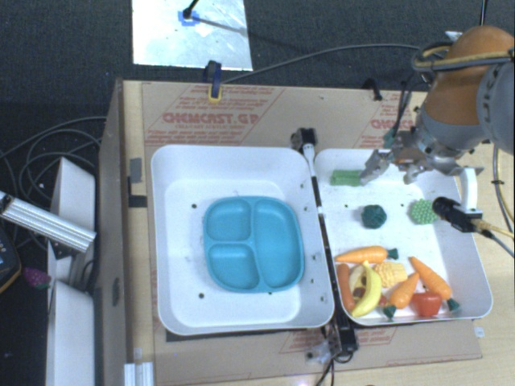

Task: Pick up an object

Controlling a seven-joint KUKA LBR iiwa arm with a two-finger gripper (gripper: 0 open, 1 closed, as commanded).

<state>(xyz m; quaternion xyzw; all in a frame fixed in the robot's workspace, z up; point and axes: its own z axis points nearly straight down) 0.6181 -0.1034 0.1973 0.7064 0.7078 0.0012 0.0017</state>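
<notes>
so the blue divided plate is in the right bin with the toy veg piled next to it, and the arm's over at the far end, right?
Not quite: the blue divided plate lies in the left bin, alone. The toy veg is piled in the right bin, and the gripper is over that bin's far end. The camera view shows this.

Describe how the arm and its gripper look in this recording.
The arm is grey with a rounded orange band near the wrist and thin cables looping beside it. Its gripper has pale metallic fingers, and a black cylinder with a white bracket hangs off the side.
</notes>
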